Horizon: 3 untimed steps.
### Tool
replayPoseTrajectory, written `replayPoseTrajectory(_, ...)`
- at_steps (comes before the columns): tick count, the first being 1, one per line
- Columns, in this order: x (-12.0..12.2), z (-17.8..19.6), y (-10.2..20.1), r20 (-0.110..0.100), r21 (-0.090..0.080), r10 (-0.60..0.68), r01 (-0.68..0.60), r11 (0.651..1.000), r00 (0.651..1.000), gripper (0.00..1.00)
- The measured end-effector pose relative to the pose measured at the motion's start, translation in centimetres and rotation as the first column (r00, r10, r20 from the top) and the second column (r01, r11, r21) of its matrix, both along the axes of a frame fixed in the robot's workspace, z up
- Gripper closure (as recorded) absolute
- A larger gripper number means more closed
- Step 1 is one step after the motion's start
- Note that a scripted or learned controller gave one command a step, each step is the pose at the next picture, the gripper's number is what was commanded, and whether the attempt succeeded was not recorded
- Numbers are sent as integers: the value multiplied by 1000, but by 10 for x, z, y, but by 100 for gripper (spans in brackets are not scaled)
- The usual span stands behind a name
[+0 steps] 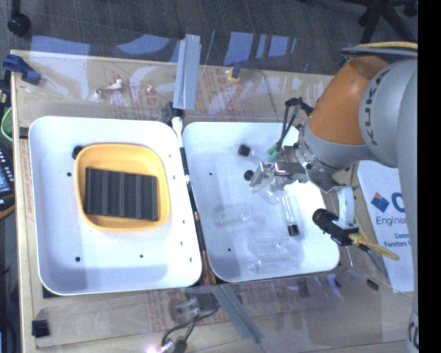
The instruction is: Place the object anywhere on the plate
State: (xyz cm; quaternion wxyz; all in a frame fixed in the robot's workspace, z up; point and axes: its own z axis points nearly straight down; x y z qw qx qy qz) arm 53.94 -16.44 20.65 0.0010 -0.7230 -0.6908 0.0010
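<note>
The yellow rounded-rectangle plate (120,187), carrying a dark ribbed insert, lies in the left shallow white bin (51,256) on the table. Over the right white bin (213,160) the grey arm with its orange band (345,109) reaches in, and its gripper (268,176) hangs low above the bin floor (whether it is spread or pressed together cannot be told). Several clear plastic objects (231,215) lie on that bin's floor, one just beside the gripper, none on the plate.
</note>
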Motion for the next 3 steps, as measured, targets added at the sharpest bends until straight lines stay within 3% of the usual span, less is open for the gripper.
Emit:
replayPoseTrajectory(1, 23, 41, 79, 1, 1, 191, -191, 982, 982, 100)
replayPoseTrajectory(2, 58, 30, 156, 1, 0, 347, -347, 938, 938, 100)
replayPoseTrajectory(3, 58, 30, 156, 1, 0, 347, -347, 938, 938, 0)
